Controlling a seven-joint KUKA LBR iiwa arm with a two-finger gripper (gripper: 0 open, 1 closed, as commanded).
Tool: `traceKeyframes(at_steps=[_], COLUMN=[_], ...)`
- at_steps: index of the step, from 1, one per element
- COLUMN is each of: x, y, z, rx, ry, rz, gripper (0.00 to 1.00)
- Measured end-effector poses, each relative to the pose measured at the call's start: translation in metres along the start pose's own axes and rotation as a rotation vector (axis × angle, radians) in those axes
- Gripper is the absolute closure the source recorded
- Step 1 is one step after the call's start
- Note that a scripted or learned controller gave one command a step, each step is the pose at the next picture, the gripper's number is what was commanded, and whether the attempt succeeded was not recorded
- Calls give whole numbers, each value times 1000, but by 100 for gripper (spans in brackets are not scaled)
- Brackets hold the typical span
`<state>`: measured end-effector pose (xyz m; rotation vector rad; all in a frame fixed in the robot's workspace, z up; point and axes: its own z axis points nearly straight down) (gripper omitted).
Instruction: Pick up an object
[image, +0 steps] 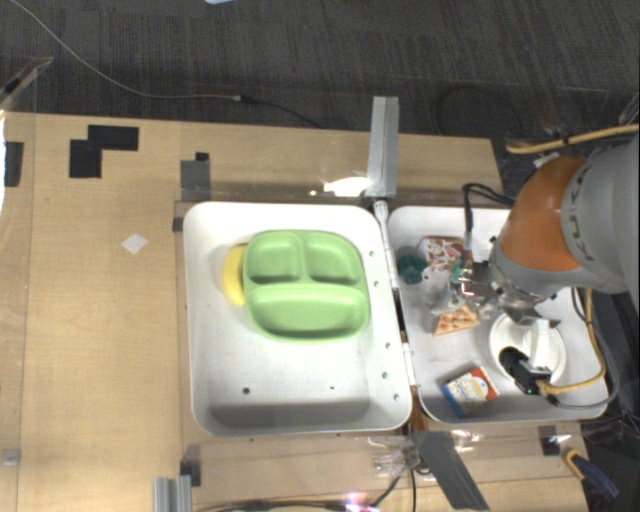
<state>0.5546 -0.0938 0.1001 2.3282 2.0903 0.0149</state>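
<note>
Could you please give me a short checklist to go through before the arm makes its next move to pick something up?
1. Gripper over the right bin: ok.
2. Target near it: ok, pizza slice lies just below.
3. Object between the fingers: cannot tell.
4. Other items apart from the slice: ok, small box and teal piece lie separate.
5. Green tray away from the arm, in the left bin: ok.

Robotics lab: desk (90, 330) with black markers (100, 148), two white bins (205, 330), cables (150, 90), industrial arm (570, 215).
</note>
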Motion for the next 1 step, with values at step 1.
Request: traceKeyframes(at_steps=[1], x=[80], y=[30], z=[-85], rx=[11], ry=[3], rz=[-17], gripper=[100])
